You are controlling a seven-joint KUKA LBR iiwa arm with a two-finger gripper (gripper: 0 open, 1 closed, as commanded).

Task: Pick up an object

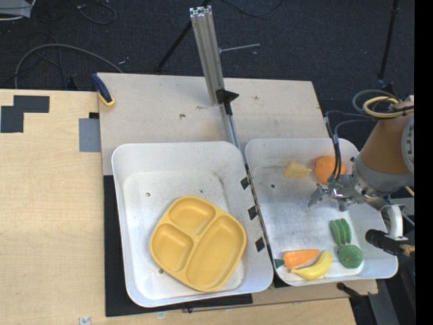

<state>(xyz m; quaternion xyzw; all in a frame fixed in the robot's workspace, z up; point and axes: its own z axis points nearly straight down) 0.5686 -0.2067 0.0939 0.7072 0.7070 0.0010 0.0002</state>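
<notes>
Camera view has my pincer low in the right bin, fingers spread, gripping nothing. Orange sits just behind it; closing here could nudge it away instead of catching it.

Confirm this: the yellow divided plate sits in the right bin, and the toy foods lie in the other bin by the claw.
Not quite. The camera view shows the yellow divided plate in the left bin; the toy foods, such as the banana, lie in the right bin by the claw.

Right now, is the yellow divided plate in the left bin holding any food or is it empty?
Empty. The yellow plate lies flat in the left bin, and all three of its compartments show bare yellow surface.
</notes>
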